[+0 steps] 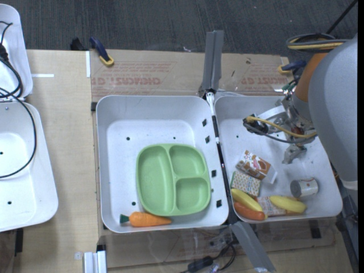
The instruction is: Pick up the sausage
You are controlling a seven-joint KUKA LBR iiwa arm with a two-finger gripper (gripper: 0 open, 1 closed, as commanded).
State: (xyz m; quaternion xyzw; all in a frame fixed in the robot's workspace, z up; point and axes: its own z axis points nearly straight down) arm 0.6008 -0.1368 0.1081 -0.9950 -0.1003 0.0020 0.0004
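Orange-red sausage (249, 211) lies ungrasped at the right bin (318, 209) front; my gripper (291, 152) hovers apart, its opening indiscernible; pick-up remains.

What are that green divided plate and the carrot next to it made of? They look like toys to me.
The green plate looks like moulded plastic: one even colour, with a soft matte sheen and rounded compartment walls. The carrot also seems plastic, smooth and uniformly orange with a green tip, though it could be rubber; the look leaves that open.
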